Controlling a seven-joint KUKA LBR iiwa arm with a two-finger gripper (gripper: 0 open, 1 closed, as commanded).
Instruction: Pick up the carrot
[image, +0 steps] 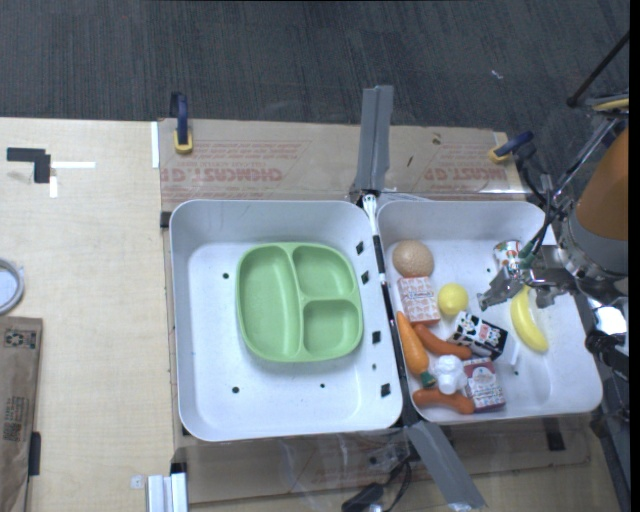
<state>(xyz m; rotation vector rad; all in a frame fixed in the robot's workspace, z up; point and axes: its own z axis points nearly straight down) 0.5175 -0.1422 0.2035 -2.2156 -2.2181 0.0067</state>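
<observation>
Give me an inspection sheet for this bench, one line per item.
Surface: wooden bench bearing a left bin and a right bin, side by side.
Job's things: carrots in the right bin; one at its left wall, others beside and below it.
Clutter: green divided plate in the left bin; banana, lemon, round brown item and small cartons in the right bin.
End effector: over the right bin near the banana; nothing seen between its fingers.
Cables: dark cables by the arm.
Surroundings: clamps at the bench's far edge, dark floor beyond.
</observation>
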